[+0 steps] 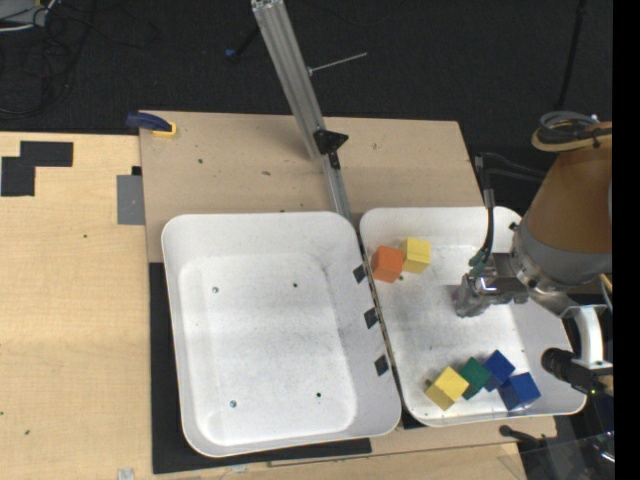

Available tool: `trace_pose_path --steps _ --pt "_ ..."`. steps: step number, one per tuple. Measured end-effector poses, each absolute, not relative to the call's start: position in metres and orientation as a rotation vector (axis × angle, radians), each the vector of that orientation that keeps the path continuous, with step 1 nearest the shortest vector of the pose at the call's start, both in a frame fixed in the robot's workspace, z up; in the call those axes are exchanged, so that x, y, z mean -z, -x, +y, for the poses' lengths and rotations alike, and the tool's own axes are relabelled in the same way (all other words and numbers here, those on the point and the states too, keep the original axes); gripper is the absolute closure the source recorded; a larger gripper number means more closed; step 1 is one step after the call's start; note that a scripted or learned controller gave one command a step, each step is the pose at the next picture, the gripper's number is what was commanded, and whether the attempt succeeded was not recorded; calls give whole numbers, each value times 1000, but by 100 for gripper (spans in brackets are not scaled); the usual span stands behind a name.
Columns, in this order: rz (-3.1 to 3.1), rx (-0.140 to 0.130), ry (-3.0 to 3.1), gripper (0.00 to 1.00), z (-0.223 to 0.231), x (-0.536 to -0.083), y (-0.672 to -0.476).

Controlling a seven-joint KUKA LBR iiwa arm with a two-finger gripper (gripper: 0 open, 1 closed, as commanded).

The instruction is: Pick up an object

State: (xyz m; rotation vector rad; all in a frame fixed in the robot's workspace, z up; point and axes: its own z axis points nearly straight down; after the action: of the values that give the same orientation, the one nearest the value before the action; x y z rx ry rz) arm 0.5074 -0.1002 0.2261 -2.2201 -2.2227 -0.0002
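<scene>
- An orange block [388,263] and a yellow block [417,255] lie touching, side by side, near the upper left corner of the right bin [440,226], close to the divide between the two bins.
- A second cluster sits at the near edge of the same bin — another yellow block [447,387], a green block [476,378] and two blue blocks [498,366] [519,391], packed against one another in a row running left to right.
- The gripper [470,301] hangs low over the middle of the right bin, between the two clusters and well apart from both; whether its claw is spread or closed cannot be told at this angle, and no block is seen in it.
- The grey arm [570,223], with its orange band, reaches in from the right above the bin's right side, covering part of the rim.
- The left bin [178,238] — shallow, white, faintly scuffed with grey — sits just beside the right one, with small black clips [370,317] along their shared edge.
- Both bins rest on a tan bench [240,163]; a slanted aluminium rail [292,68] rises from the back of the bench between the bins.
- A blue and yellow clamp [152,123] grips the bench's far left corner.
</scene>
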Motion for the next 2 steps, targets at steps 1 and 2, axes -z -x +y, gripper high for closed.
trace_pose_path --steps 1,2 --pt "-2222 -1 2216 100 -52 -215 -530" --pt "-2224 -1 2215 100 -12 -216 -544"
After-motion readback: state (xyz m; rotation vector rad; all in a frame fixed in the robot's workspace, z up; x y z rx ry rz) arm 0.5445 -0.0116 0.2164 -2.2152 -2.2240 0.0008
